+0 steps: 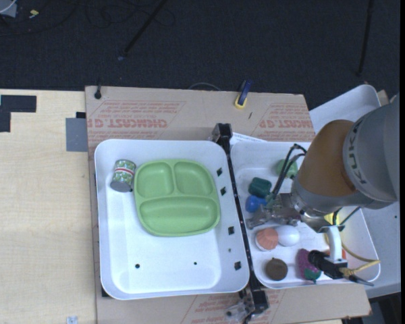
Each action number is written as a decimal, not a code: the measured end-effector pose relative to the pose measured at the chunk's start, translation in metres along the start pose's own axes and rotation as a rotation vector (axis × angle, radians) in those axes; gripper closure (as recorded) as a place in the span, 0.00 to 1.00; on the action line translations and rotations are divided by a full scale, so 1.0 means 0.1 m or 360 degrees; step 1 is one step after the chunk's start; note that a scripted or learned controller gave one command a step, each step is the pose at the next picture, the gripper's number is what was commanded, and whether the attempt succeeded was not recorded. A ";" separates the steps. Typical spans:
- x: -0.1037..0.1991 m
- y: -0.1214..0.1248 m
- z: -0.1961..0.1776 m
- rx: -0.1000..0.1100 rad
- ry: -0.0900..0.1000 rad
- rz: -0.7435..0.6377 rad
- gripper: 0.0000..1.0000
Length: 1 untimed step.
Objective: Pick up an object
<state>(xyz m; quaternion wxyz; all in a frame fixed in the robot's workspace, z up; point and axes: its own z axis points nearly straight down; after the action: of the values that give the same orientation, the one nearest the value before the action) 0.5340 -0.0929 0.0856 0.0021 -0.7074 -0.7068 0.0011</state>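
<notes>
The gripper (266,216) is seen low in the right bin (371,238), at centre right of the frame, beside an orange ball (266,237) and white egg (288,235). Finger opening cannot be told; nothing is judged lifted yet.

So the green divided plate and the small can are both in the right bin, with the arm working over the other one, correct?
Not quite. The camera view shows the green divided plate and the small can in the left bin. The arm is working over the other one, the right bin, among the small objects there.
</notes>
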 end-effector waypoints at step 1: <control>-0.02 0.00 -0.12 -0.0001 0.0001 0.0014 1.00</control>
<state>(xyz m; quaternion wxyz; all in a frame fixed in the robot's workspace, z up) 0.5341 -0.0948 0.0974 0.0020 -0.7104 -0.7038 0.0008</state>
